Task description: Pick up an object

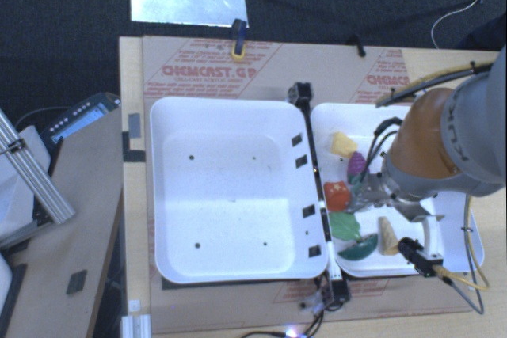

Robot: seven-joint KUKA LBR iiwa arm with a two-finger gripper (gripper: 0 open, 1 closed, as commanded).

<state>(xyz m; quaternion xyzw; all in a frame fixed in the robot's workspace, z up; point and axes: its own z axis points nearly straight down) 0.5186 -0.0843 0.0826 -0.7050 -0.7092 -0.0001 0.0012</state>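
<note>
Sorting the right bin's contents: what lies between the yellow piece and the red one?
The purple object sits between the yellow piece and red piece, slightly right, in the camera view.

2 bins (230,111) side by side; 5 objects (344,225) lie in the right bin's left part.

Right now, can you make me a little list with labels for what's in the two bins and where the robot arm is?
left bin: bare white floor
right bin: holds the toys
yellow toy: far end of the right bin
purple toy: just nearer than the yellow one
red toy: by the wall between the bins
green toy: nearer than the red one
dark green toy: near corner
tan toy: right of the green ones
arm: over the right bin
gripper: low, beside the red toy
</note>
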